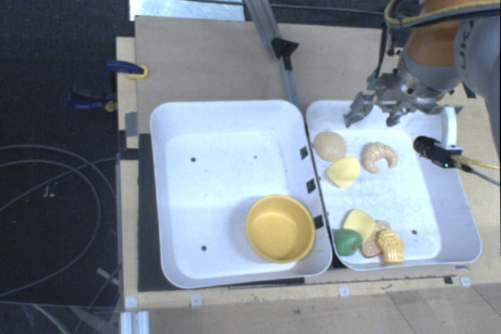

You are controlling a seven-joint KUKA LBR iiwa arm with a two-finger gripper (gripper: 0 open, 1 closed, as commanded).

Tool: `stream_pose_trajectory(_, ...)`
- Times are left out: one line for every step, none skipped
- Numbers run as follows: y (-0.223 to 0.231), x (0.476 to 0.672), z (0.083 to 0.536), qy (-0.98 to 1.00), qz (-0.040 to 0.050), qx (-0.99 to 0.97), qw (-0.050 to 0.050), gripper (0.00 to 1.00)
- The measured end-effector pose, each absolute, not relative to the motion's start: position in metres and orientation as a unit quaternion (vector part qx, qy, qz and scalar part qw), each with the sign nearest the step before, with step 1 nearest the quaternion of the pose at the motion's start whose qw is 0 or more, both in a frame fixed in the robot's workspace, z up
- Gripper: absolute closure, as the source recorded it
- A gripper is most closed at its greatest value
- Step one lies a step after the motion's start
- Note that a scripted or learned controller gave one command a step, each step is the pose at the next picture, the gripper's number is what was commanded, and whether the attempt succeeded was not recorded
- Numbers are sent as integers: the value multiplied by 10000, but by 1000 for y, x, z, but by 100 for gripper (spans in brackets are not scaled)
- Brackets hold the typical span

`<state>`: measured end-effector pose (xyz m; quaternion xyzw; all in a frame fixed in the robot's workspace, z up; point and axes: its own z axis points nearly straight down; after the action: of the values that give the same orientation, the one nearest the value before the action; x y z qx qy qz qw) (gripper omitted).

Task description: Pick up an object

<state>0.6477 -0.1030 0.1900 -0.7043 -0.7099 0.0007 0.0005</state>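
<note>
My gripper (376,115) hangs over the far edge of the right bin (450,207), open, with nothing between its fingers. Just below it in that bin lie a pale beige round bun (329,145), a tan croissant (379,156) and a pale yellow wedge (343,172). At the bin's near end a yellow piece (358,222), a green item (347,241), and a ridged yellow item (391,246) sit bunched together. A yellow bowl (280,228) rests upright in the near right corner of the left bin (203,160).
A slanted grey pole (262,4) with a black clamp crosses the bench behind the bins. A blue and yellow clamp (125,70) grips the bench's left edge. Cables lie on the dark floor to the left.
</note>
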Motion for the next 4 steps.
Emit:
stream_pose_trajectory(-105, 648, 127, -7079, 12, -7063, 9, 0)
stream_pose_trajectory(-105, 652, 95, -7077, -32, -7065, -25, 0)
stream_pose_trajectory(-104, 655, 110, -7082, -62, -7060, -56, 100)
stream_pose_trajectory(-108, 653, 174, -7080, -24, -7062, -35, 100)
